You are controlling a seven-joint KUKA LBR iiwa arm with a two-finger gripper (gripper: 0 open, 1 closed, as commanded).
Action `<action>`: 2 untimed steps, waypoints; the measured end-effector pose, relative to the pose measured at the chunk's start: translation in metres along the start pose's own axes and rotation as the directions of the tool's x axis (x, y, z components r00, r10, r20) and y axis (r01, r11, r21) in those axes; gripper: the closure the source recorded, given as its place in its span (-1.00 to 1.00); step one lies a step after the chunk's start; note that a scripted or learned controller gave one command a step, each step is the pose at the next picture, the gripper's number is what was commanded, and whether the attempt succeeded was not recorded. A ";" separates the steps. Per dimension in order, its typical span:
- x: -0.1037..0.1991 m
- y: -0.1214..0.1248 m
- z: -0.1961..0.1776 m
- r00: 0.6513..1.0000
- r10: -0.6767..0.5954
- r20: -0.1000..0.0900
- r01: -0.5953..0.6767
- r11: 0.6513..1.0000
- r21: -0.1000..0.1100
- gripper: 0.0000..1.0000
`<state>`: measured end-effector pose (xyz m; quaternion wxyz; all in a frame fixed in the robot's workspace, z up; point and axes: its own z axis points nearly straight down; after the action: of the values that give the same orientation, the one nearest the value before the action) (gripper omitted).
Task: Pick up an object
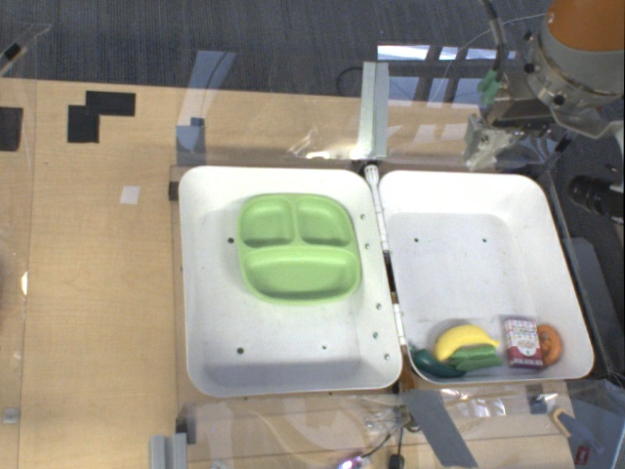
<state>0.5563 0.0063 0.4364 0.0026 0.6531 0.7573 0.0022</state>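
Note:
Several small objects lie clustered in the near corner of the right bin (pixel 469 233): a yellow banana (pixel 464 339), a dark green vegetable (pixel 451 362) under it, a small red and white pack (pixel 522 343), and an orange round thing (pixel 551 343) beside the pack. My gripper (pixel 485 143) hangs above the far edge of the right bin, well away from that cluster, with nothing seen in it. The grey wrist with its orange band (pixel 586 8) rises behind it at the upper right.
A light green divided plate (pixel 296 246) sits in the left bin (pixel 210 350). A metal rail (pixel 383 252) separates the two bins. Cables and a bracket (pixel 508 86) crowd the area around the wrist. A clear plastic sheet covers the wooden bench (pixel 88 262).

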 end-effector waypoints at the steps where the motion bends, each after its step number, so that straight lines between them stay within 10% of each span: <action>1: -0.038 0.066 0.001 1.000 -0.030 0.001 0.030 1.000 0.002 1.00; 2: -0.102 0.099 0.001 0.997 0.077 0.001 -0.077 0.997 0.000 1.00</action>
<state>0.6693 -0.0802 0.4364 0.0028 0.6818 0.7315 0.0016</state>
